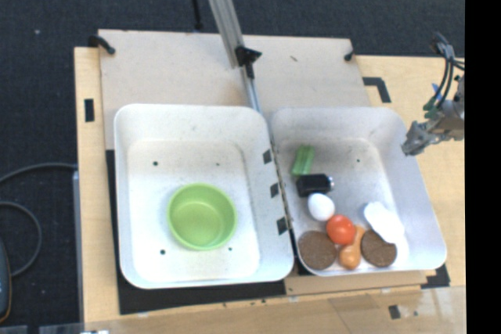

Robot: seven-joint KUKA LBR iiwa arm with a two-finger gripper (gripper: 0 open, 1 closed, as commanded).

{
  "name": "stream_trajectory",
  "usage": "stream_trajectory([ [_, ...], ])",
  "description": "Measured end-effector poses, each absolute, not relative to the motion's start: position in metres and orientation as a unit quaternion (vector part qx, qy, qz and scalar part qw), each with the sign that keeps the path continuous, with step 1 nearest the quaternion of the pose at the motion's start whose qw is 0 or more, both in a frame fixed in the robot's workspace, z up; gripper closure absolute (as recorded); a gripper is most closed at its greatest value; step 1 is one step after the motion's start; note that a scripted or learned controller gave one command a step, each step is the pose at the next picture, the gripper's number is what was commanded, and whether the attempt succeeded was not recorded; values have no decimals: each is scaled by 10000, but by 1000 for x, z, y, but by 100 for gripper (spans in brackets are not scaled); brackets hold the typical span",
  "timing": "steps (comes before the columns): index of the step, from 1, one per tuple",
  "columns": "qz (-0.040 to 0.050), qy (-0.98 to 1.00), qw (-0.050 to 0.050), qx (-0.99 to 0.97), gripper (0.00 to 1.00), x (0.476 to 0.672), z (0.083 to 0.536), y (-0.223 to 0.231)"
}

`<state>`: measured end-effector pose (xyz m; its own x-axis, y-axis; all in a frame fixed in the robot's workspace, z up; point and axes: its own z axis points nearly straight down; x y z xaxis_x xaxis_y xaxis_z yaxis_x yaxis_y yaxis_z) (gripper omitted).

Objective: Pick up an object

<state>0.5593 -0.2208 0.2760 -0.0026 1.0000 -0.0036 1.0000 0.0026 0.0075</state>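
Observation:
The right bin (407, 192) holds several small objects: a green block (303, 160), a black block (314, 184), a white egg (320, 206), a red-orange ball (340, 229), a small orange piece (351, 254), two brown discs (317, 248) (378, 250) and a white lump (383, 220). In the left bin (141, 137) sits a green bowl (202, 216). My gripper (419, 138) hangs at the right bin's upper right rim, apart from all the objects.
A slanted metal pole (223, 8) runs from the top down to the gap between the bins. Cables (448, 82) trail at the right edge above the gripper. Bare bench board (297, 74) lies behind both bins.

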Motion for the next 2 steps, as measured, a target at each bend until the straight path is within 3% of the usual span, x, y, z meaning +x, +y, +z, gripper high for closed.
stream_trajectory([
  [2,7,7096,6,7046,100,550,252,-115],
])
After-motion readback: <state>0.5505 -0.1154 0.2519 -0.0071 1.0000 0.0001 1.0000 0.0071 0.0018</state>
